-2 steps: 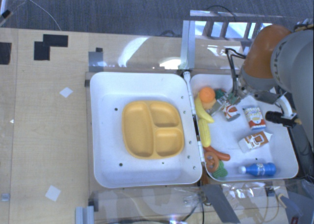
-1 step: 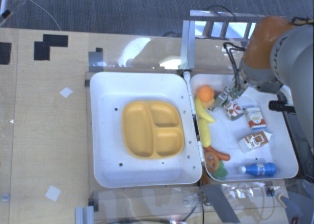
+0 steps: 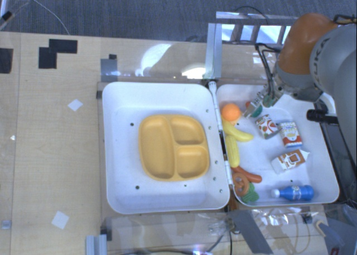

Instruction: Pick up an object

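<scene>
Objects for picking all lie in the right bin (image 3: 330, 192): an orange ball (image 3: 230, 112), a banana (image 3: 234, 133), small cartons (image 3: 266, 126) and a blue bottle (image 3: 295, 193), while the left bin (image 3: 120, 153) holds a yellow tray (image 3: 173, 147). The gripper (image 3: 258, 106) hangs low at the back of the right bin, near the ball and a carton. I cannot tell its state or see anything held, so I judge that the pick is not done yet.

Left bin (image 3: 120, 136): yellow tray (image 3: 173, 147)
Right bin (image 3: 329, 187): orange (image 3: 230, 112), banana (image 3: 236, 133), 3 cartons, blue bottle (image 3: 294, 193)
Gripper (image 3: 257, 107): beside orange
</scene>
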